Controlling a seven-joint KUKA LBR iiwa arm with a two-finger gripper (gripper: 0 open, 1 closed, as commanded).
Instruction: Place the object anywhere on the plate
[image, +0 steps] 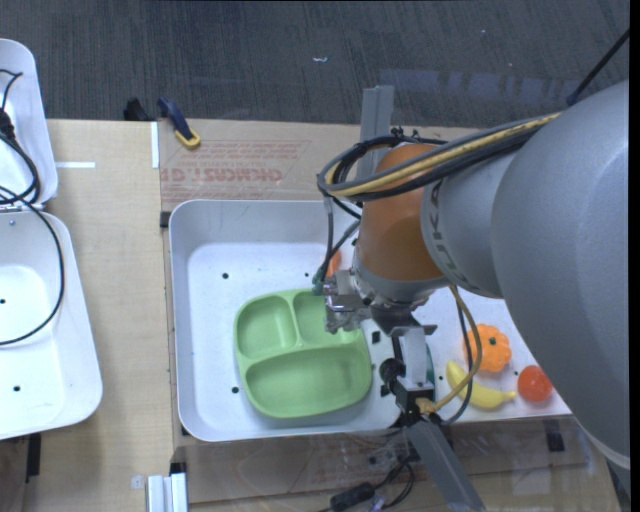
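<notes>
A green divided plate (300, 360) lies in the near half of the middle white bin (200, 300). My gripper (338, 308) hangs over the plate's upper right compartment, under the orange band of the wrist. The bulk of the arm hides much of it. A small orange-red piece (333, 262) peeks out beside the wrist, just beyond the plate's far edge; I cannot tell what it is. To the right of the plate lie an orange pumpkin-like toy (487, 348), a yellow banana (482, 393) and a red-orange ball (534, 383).
A second white bin (40, 340) stands at the left with black cables (30, 180) draped over it. A blue and yellow clamp (177, 122) lies on the cardboard behind the bins. Cables hang from the wrist near the plate's right edge.
</notes>
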